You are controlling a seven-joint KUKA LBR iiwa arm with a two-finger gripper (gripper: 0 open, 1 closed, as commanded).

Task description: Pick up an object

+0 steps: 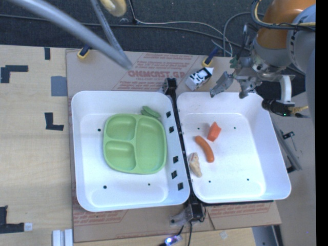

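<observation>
Pincer [234, 86] open (fingers splayed, nothing between) above right bin's [266, 137] far rim

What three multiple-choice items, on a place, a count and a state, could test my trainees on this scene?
1. Where is the green tray?
A. left bin
B. right bin
C. on the bench

2. How many items lie in the right bin?
A. one
B. three
C. five

3. What is the gripper doing?
A. holding the sausage
B. open, holding nothing
C. holding the tray

Key: 1 A, the tray lies inside the left bin. 2 B, an orange block, a sausage and a pale piece. 3 B, its fingers are spread above the bin's far rim.
</observation>
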